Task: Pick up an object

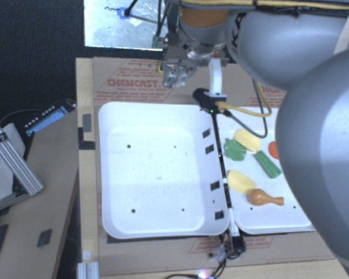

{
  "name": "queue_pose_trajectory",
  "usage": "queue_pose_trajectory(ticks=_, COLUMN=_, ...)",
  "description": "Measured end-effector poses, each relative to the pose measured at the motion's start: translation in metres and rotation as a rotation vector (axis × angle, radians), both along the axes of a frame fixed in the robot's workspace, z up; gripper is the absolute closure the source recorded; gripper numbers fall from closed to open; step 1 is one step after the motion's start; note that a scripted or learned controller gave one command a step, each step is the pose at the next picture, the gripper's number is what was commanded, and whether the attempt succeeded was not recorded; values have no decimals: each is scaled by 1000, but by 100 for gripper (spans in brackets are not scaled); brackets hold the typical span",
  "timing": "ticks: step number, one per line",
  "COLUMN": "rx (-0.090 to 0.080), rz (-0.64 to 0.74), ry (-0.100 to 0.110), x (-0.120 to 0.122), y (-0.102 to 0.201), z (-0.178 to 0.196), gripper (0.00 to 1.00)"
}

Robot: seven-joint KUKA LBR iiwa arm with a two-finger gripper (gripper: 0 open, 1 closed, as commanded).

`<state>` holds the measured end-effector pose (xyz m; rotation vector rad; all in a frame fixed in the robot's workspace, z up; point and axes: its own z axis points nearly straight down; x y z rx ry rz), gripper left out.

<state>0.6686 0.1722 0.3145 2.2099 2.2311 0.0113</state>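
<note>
My gripper (pixel 175 78) hangs above the cardboard just behind the back edge of the left bin (pixel 122 214), high over the bench. The right bin (pixel 279 224) holds the toy food: a yellow piece (pixel 247 139), a green leafy piece (pixel 234 150), a green stick (pixel 268 164), a red-orange piece (pixel 273 150) partly hidden by the arm, another yellow piece (pixel 241 181) and a brown drumstick (pixel 265 199). All of these lie well to the right of the gripper and nearer the front. The arm covers the right side of that bin.
A black strip with clips (pixel 220 156) runs between the two bins. A yellow cable (pixel 250 112) loops over the back of the right bin. Aluminium rails (pixel 11 161) and a blue-black device (pixel 46 118) lie left of the bench.
</note>
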Motion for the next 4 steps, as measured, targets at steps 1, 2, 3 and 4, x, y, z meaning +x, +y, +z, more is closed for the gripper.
queue_pose_trajectory(ticks=1, rx=-4, rz=-9, ry=3, x=0, y=-25, z=9, gripper=100)
queue_pose_trajectory(ticks=2, rx=0, rz=-5, ry=-15, x=-1, y=-34, z=219, gripper=100)
queue_pose_trajectory(ticks=3, rx=-3, rz=-5, ry=3, x=0, y=-24, z=221, gripper=100)
queue_pose_trajectory(ticks=4, rx=-6, rz=-14, ry=8, x=0, y=-91, z=179, gripper=100)
